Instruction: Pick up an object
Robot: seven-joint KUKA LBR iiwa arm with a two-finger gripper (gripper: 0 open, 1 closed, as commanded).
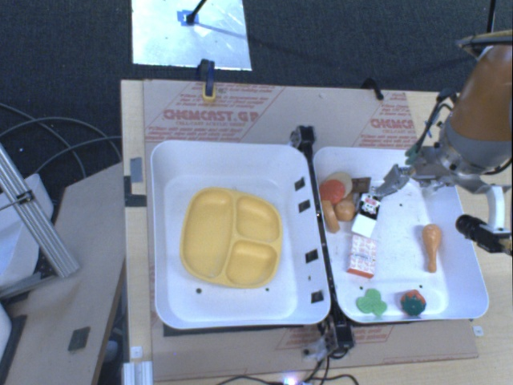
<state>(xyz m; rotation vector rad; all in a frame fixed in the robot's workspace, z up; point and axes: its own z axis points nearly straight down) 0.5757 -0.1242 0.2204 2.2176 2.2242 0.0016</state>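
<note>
**Operator:** Where is the arm right now?

**Spotter:** Your arm (481,111) comes in at three o'clock and hangs over the right bin (461,295). The gripper (390,181) sits over that bin's upper left part, at about ten o'clock from the bin's centre. You cannot tell from this view whether it is clenched or released, and nothing shows as held.

**Operator:** What lies around it?

**Spotter:** Just beside the gripper, at about seven o'clock, you have a small black-and-white item (369,206). At nine o'clock from it sit a red round piece (332,190) and an orange-tan piece (345,210), touching each other. A red-and-white box (362,255) lies at six o'clock, near the bin's middle. A tan drumstick-shaped toy (432,245) rests at four o'clock, well apart from the rest. Along the lower edge you see a green clover shape (371,301) and a red-green ball (413,301).

**Operator:** And the left bin?

**Spotter:** The left bin (172,175) holds a yellow divided plate (231,237).
</note>
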